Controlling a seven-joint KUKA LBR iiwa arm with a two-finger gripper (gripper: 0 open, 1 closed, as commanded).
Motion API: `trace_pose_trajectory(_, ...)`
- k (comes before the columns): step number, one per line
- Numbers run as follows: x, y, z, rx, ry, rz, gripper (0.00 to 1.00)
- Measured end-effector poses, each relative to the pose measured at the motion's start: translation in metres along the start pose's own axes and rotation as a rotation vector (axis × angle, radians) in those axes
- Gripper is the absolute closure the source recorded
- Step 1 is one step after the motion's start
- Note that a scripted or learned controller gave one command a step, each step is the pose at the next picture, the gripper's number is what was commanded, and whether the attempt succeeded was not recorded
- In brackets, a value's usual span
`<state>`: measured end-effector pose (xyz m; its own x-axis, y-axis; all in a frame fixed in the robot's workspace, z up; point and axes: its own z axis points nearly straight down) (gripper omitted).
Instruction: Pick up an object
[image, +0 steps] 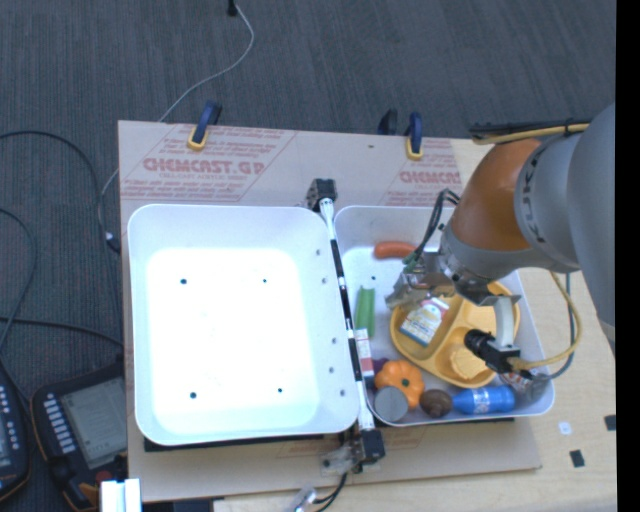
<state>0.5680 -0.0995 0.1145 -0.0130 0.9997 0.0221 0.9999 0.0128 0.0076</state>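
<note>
The arm (520, 205) hangs over the right bin (350, 225). The gripper (422, 288) sits directly above the bottle (424, 320) in the yellow dish (470, 365); its grip state cannot be determined.

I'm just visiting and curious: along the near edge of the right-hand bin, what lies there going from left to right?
Grey round lid → small orange pumpkin → brown nut-like ball → blue bottle. The gripper sits farther back, above the yellow dish.
</note>
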Motion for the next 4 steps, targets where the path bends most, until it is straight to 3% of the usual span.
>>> trace_pose_trajectory(1, 0.003, 0.000, -0.008, 0.003, 0.004, -0.002, 1.00)
trace_pose_trajectory(2, 0.001, 0.000, -0.008, 0.002, 0.001, 0.000, 0.00)
trace_pose_trajectory(3, 0.005, 0.005, 0.025, -0.001, -0.022, 0.011, 0.00)
trace_pose_trajectory(4, 0.006, 0.007, 0.015, -0.004, -0.019, 0.010, 1.00)
